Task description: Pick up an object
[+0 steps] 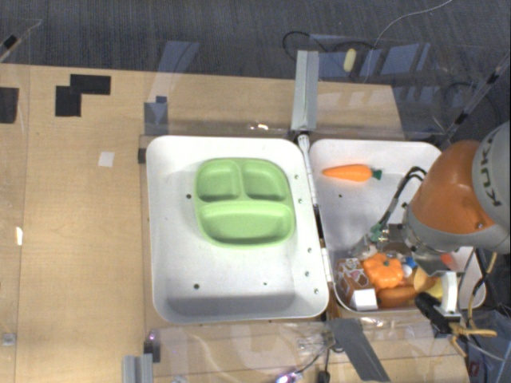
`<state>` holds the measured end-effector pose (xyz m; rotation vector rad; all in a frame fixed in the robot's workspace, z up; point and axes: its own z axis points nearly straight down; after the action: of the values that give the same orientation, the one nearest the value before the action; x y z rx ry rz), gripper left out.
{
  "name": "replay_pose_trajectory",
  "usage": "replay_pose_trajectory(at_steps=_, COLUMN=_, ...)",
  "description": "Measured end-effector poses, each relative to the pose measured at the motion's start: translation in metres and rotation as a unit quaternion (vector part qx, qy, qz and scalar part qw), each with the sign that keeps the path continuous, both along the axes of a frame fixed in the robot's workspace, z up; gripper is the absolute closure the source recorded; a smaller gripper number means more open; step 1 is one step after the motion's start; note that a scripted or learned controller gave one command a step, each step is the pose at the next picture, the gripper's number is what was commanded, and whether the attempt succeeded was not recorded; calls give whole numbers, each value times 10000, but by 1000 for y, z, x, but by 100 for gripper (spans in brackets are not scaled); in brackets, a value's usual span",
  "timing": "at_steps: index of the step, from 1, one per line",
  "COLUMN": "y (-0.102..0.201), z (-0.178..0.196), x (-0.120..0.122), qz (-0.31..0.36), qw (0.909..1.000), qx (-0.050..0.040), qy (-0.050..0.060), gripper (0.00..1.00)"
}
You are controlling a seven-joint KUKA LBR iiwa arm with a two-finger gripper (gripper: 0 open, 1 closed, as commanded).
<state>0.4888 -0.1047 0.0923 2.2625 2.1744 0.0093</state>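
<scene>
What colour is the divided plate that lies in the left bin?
Light green; the three-compartment plastic plate shows clearly in the camera view.

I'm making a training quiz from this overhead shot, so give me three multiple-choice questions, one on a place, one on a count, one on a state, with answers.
1. Where does the green plastic divided tray lie?
A. left white bin
B. right white bin
C. on the bench

2. How many compartments does the tray have?
A. two
B. three
C. five

3. How does the orange toy carrot lie?
A. standing upright
B. flat, apart from the other items
C. buried in the pile

Answers: 1 A, it sits mid-floor in the left bin. 2 B, two small ones above one wide one. 3 B, it lies alone at the right bin's far end, away from the cluttered pile of small items under the arm.
</scene>
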Motion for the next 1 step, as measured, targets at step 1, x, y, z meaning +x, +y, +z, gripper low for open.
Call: replay_pose_trajectory(at_steps=1, y=1, z=10, x=3, qz=6, qw=10000, qx=0, qy=-32, gripper=100)
